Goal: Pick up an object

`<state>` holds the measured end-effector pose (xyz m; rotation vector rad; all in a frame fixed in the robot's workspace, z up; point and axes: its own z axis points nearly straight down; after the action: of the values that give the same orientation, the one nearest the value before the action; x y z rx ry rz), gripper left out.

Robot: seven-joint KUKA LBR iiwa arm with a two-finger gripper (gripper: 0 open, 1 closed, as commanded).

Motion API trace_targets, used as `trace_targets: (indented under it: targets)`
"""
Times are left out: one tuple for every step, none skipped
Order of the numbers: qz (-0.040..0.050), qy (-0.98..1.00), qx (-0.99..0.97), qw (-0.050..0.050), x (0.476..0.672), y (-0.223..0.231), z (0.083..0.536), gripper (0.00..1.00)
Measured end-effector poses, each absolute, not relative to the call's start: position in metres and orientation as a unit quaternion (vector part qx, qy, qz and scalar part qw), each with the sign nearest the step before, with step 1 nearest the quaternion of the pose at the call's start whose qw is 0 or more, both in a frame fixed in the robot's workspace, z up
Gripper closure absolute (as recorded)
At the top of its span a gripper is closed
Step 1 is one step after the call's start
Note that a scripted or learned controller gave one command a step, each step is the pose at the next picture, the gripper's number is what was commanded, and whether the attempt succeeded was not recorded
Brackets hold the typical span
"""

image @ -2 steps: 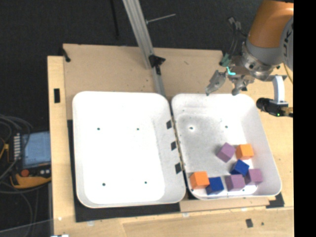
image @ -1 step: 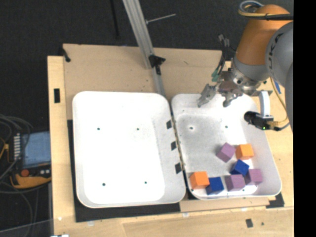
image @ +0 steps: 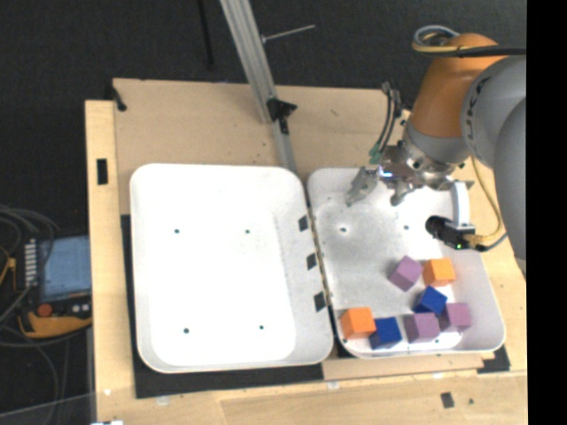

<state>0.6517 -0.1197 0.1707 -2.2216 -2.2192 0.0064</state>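
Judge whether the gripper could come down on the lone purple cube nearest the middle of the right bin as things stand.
Probably yes. The gripper hangs open over the right bin's far end, and the purple cube stands apart from the orange cube beside it, with bare floor between.

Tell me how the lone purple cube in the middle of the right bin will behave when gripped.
The purple cube looks flat-sided, so it should slide rather than roll. Its matte, foam-like look suggests it is light and slightly soft. It stands apart from the orange cube, leaving the gripper room.

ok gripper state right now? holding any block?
Gripper: open, nothing between its fingers, above the far end of the right bin; blocks lie at the near end.
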Motion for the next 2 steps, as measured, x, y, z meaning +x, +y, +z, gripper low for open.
trace_targets:
  targets:
    - [0.0011,-0.706,-0.708,0.0,0.646,-0.123,0.112,0.0]
    - [-0.0017,-0.704,-0.71,-0.002,0.647,-0.124,0.125,1.0]
